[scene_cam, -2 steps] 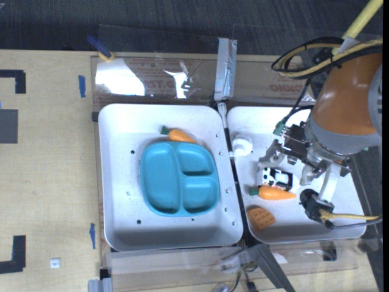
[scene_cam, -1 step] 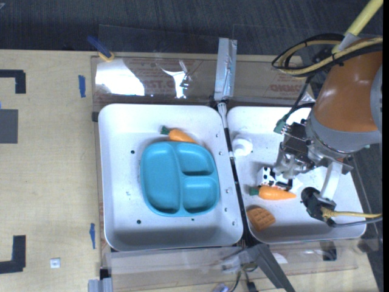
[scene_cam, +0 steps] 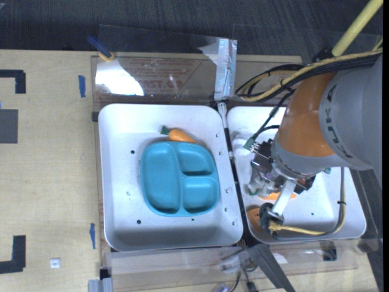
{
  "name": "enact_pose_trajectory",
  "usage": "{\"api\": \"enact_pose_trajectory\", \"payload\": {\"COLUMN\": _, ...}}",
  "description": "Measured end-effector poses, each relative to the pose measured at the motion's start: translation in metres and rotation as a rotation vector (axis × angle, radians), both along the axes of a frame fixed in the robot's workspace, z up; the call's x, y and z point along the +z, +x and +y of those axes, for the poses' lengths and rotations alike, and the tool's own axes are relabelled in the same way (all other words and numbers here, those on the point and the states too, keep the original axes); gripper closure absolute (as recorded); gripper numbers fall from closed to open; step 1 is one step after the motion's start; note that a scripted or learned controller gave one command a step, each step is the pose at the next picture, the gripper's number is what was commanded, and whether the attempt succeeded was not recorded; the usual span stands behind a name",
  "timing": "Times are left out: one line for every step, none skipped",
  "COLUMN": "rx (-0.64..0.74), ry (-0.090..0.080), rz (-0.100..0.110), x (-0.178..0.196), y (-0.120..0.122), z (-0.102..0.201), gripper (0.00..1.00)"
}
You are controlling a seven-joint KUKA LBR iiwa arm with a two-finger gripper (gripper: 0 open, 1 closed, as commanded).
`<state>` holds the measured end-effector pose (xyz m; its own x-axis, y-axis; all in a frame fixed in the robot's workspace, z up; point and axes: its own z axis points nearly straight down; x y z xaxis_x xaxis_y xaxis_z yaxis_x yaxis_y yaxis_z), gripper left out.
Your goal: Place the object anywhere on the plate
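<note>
Jaws hang low over the left half of the right shallow white bin (scene_cam: 325, 210), close to the wall it shares with its neighbour; I cannot tell whether they are parted or clenched. A small orange piece (scene_cam: 274, 194) shows just beneath them, too hidden to identify. The grey arm with an orange band (scene_cam: 355, 114) comes in from the right, wrist bent down. The right half of that bin's floor lies open. In the left shallow white bin (scene_cam: 120, 163) sits 1 teal plastic plate with 3 compartments (scene_cam: 159, 176), with bare floor around it. 1 orange toy carrot with a green top (scene_cam: 179, 135) lies just beside the plate's far rim, off the plate. The 2 bins rest on a pale wooden table (scene_cam: 42, 163).
</note>
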<state>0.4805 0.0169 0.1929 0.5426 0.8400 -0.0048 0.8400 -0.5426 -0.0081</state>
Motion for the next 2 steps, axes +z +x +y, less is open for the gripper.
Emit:
{"api": "enact_pose_trajectory", "payload": {"rx": 0.409, "ry": 0.003, "rz": -0.005, "x": -0.009, "y": -0.002, "z": -0.017, "gripper": 1.00}}
{"api": "enact_pose_trajectory", "payload": {"rx": 0.841, "ry": 0.006, "rz": -0.006, "x": -0.009, "y": -0.001, "z": -0.045, "gripper": 1.00}}
